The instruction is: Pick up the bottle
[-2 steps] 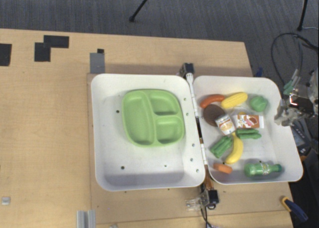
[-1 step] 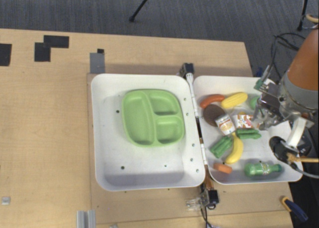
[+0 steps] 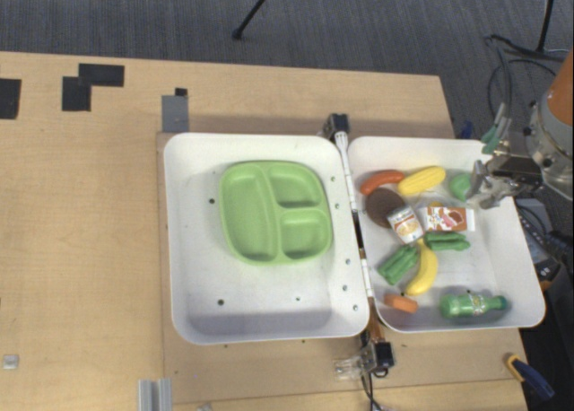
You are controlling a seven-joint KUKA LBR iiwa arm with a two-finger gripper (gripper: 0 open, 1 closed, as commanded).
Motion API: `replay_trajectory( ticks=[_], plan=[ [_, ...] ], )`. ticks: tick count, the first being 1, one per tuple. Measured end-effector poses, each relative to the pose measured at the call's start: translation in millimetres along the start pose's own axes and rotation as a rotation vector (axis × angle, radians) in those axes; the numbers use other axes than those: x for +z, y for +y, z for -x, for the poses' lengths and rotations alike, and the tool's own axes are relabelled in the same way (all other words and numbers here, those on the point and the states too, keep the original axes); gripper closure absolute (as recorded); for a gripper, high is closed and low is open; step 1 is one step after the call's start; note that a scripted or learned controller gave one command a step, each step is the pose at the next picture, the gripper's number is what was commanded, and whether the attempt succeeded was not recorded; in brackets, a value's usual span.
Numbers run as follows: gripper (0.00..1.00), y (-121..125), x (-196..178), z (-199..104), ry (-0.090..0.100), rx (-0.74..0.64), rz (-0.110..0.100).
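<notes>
The gripper (image 3: 485,187), its fingers looking open and holding nothing, is hovering at the right bin's (image 3: 529,261) upper right, apparently approaching, while the green bottle (image 3: 472,306) is lying lower right, needing a descent there.

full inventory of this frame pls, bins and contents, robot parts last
bins: 2, white, side by side on the bench
divided plate: 1, green, left bin
bottle: 1, green, lying at right bin's near edge
bananas: 2, yellow, right bin, one far, one centre
small can: 1, labelled, right bin centre
packet: 1, red and white, beside the can
gripper: 1, grey, over right bin's far right side
</notes>
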State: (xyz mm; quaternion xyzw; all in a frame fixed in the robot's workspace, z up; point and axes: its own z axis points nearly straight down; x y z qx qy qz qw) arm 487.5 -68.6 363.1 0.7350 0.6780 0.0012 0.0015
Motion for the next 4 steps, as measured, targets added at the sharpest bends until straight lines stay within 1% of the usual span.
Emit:
replay_trajectory(
  ticks=[1,2,3,4],
  plan=[
    [1.00,2.1,-79.7,22.6,-0.001,-0.280,0.002],
    [1.00,0.1,15.8,4.9,0.000,-0.092,-0.002],
    [1.00,5.5,-17.3,68.2,-0.002,-0.281,0.001],
    [1.00,2.1,35.3,27.4,0.000,-0.107,-0.001]
  ],
)
